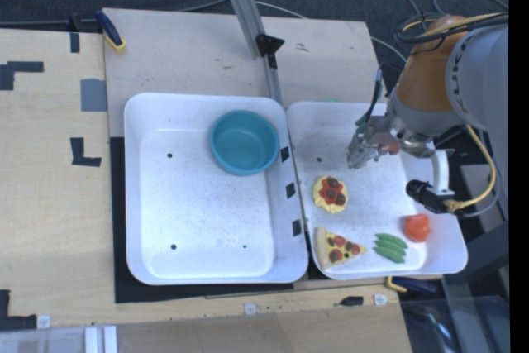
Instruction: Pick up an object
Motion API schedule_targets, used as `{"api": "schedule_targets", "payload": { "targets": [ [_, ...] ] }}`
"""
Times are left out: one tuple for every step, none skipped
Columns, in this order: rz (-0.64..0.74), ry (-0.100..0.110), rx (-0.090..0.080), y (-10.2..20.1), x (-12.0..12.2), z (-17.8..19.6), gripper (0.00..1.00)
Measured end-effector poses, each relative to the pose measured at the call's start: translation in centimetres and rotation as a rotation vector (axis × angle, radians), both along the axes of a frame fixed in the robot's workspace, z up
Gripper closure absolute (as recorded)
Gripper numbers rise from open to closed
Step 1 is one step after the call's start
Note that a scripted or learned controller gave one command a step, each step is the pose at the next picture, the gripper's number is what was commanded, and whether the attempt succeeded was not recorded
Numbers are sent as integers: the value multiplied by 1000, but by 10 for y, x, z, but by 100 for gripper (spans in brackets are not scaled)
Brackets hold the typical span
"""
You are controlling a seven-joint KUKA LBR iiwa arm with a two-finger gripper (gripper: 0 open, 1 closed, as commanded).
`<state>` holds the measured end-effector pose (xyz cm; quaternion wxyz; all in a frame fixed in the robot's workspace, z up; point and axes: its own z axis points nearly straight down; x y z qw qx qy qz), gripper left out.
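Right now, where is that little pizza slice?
The toy pizza slice lies at the near edge of the right bin, below the round tart and left of the green pea pod.

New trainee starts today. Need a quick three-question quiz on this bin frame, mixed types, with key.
1. True or false: the blue bowl sits in the left bin.
2. Which thing lies nearest the gripper?
A. green pea pod
B. round tart with red topping
C. pizza slice
3. Fill in: the red piece lies near the right bin's ______ edge in the camera view.

Key
1. True
2. B
3. Right
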<state>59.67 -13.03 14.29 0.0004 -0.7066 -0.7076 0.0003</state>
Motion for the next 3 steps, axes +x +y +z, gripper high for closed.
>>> {"api": "schedule_targets", "payload": {
  "targets": [
    [-1,-6,-1,-1,3,63,100],
    [-1,-4,-1,0,4,104,100],
    [2,0,0,44,-17,96,100]
  ]
}}
